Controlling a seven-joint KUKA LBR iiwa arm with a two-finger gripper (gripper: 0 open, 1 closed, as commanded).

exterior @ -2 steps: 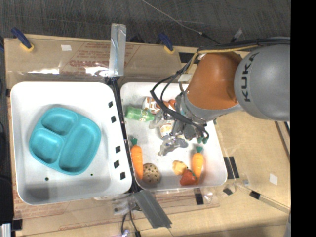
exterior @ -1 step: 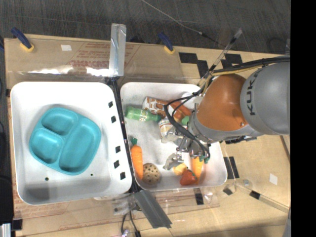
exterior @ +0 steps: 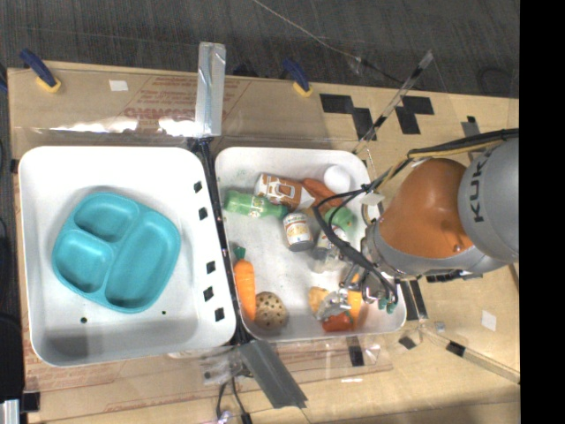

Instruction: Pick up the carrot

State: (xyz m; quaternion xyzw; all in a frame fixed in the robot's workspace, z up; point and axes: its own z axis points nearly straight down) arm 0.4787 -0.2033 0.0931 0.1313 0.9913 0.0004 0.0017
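Observation:
The carrot (exterior: 244, 283) is orange with a small green top and lies lengthwise along the left wall of the right bin (exterior: 265, 162), near its front. My gripper (exterior: 342, 300) is low in that bin's front right corner, about a hand's width to the right of the carrot and apart from it. It hangs over a yellow item (exterior: 317, 299) and a red item (exterior: 339, 323). The grey arm with its orange band (exterior: 424, 215) covers the bin's right side.
Just right of the carrot's tip sits a brown speckled ball (exterior: 270, 311). Farther back are a green bottle (exterior: 250, 205), a brown carton (exterior: 278, 189), a small can (exterior: 298, 230) and a white ball (exterior: 336, 177). The left bin (exterior: 35, 325) holds a teal divided plate (exterior: 115, 250).

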